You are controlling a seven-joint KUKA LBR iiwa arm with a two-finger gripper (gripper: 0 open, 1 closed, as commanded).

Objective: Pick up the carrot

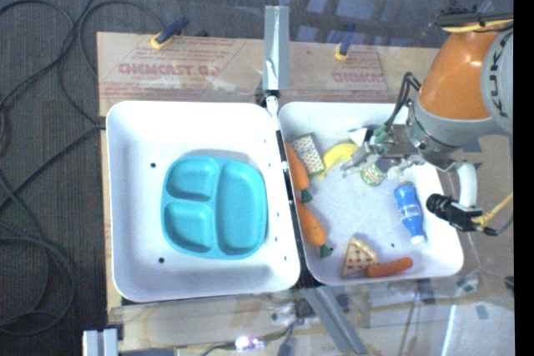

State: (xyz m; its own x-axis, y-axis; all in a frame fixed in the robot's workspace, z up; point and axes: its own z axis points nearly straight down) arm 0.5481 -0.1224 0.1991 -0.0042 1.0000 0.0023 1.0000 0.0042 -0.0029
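Note:
Two orange carrots with green stems lie along the left wall of the right bin (434, 263). One carrot (296, 169) is higher up, the other carrot (313, 227) sits just below it. My gripper (377, 156) hangs over the upper middle of that bin, to the right of both carrots and apart from them. It is close above a yellow banana (338, 154) and a small green-and-white jar (374, 174). No carrot is at the gripper.
A patterned small box (307, 152) lies beside the upper carrot. A blue bottle (408, 211), a pizza slice (359, 257) and a red sausage (390, 267) lie lower right. The left bin (133, 137) holds a blue divided tray (215, 206).

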